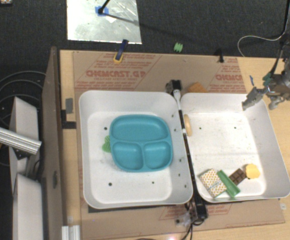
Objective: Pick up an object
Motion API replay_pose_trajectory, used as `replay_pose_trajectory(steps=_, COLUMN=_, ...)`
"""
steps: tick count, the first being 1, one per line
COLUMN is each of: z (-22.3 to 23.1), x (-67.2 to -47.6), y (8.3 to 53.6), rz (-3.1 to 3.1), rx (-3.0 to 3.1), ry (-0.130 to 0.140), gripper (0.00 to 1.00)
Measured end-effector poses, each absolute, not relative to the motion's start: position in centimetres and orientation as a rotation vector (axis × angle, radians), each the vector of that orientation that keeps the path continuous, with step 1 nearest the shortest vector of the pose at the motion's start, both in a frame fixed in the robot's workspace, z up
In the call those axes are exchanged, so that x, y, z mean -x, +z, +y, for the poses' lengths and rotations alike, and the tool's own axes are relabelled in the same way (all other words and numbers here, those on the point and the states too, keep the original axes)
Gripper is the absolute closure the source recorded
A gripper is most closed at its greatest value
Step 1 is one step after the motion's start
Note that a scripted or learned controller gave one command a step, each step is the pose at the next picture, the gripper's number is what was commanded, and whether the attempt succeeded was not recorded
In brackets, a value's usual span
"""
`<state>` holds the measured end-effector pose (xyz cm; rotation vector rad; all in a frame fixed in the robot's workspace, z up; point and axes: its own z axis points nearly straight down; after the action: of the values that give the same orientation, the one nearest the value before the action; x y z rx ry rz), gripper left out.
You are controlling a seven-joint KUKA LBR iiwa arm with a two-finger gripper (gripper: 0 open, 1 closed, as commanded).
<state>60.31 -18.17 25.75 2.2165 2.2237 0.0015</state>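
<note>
My gripper (262, 102) hangs over the upper right corner of the right bin (265, 134), open, with nothing between its fingers. Far from it, in the near corner of that bin, lie a checkered packet (213, 182), a green bar (228, 184), a brown chocolate piece (238, 175) and a yellow piece (252, 171), all close together. A small tan piece (187, 125) rests against the bin's left wall.
The left bin (92, 134) holds a blue divided tray (140, 142) with a green item (106, 145) peeking out at its left edge. An orange item (197, 88) lies on the cardboard behind the bins. The black divider clamp (175, 87) stands between the bins.
</note>
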Motion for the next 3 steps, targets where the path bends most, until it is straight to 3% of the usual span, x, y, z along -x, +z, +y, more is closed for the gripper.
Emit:
replay_pose_trajectory(steps=1, z=-18.2, x=-60.4, y=26.9, rz=2.226, rx=-2.210, ry=0.006, gripper=1.00)
replay_pose_trajectory(steps=2, z=-15.0, x=-56.3, y=17.0, rz=2.229, rx=-2.226, ry=-0.005, gripper=1.00)
replay_pose_trajectory(steps=3, z=-13.2, x=-54.3, y=8.7, rz=2.228, rx=-2.224, ry=-0.004, gripper=1.00)
